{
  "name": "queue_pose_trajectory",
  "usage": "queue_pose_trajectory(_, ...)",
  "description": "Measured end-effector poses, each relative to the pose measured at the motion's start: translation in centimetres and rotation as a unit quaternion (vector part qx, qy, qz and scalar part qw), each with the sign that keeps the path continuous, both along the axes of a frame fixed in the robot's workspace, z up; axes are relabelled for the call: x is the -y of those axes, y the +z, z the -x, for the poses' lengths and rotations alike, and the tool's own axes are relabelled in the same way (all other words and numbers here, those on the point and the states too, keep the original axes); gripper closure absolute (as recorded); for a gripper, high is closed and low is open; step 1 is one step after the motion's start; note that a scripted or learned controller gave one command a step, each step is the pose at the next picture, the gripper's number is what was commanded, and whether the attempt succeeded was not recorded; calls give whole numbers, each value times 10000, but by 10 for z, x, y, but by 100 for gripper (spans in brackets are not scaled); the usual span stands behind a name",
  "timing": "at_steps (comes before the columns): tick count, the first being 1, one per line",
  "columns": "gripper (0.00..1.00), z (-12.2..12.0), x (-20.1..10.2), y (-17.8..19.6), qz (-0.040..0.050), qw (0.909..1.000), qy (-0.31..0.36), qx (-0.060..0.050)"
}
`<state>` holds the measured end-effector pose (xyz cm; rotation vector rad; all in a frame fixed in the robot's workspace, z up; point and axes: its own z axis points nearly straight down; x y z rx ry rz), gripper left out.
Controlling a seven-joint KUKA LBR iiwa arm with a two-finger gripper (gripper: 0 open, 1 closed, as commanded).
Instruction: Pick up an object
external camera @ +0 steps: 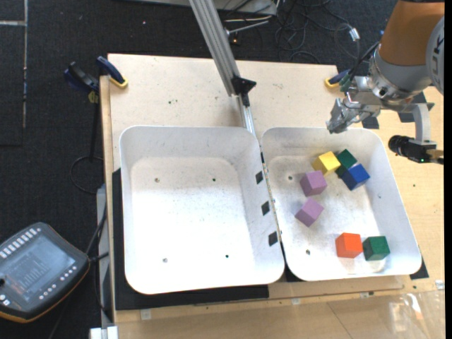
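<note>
Though the pincer (pixel 340 121) hangs above the right bin's (pixel 395 189) far rim, holding nothing visible, the nearest targets, yellow cube (pixel 328 162), green cube (pixel 346 158) and blue cube (pixel 355 176), sit touching; descending there risks jamming between them.

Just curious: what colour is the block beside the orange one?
Green, touching the orange block, seen in the camera view.

I counted 2 white bins (pixel 134 189) (pixel 395 210) | 7 cubes in the right bin | 2 purple cubes (pixel 313 183) (pixel 308 212) | 2 green cubes (pixel 346 159) (pixel 376 247) | 1 yellow cube (pixel 328 162) | 1 blue cube (pixel 355 176) | 1 orange cube (pixel 348 245)
</note>
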<state>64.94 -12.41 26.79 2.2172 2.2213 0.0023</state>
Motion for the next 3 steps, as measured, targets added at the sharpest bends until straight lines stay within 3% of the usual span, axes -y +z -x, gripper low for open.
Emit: queue_pose_trajectory(3,100,0,-163,4,-14,10000,28,-8)
